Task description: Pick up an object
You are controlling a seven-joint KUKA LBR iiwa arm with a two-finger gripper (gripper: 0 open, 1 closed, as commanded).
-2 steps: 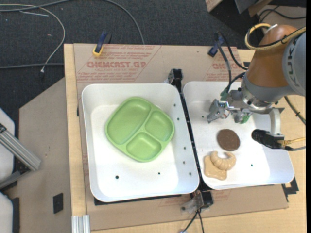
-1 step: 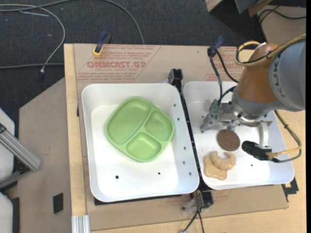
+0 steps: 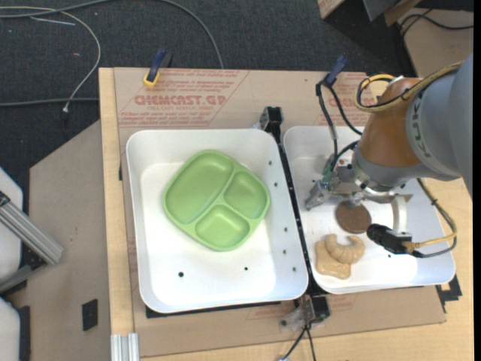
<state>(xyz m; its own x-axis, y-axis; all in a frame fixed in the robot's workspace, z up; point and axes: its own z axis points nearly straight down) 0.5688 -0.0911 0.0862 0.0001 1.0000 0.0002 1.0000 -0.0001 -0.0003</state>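
the arm reaches in from the right, grey with an orange band, and bends down over the right bin; its gripper hangs low inside that bin, just above a round brown disc lying on the bin floor; whether the fingers are apart or together cannot be told from this slanted view, since the wrist body covers them, and nothing is seen between them; a thin grey piece of the gripper juts out to the left toward the bin's near wall; just in front of the disc, close beside it, lies a tan curled object, shaped rather like a croissant or a pastry toy, resting flat on the white floor; a black cable with a plug-like end runs from the arm across the bin, near the tan object's right side; the left bin holds a light green divided tray with three compartments, sitting turned at an angle near the middle, well apart from the gripper; both bins rest on a cardboard sheet printed with red lettering, laid over the surface; blue clamps grip the sheet's far edge; the dark carpeted floor beyond carries loose grey wires.
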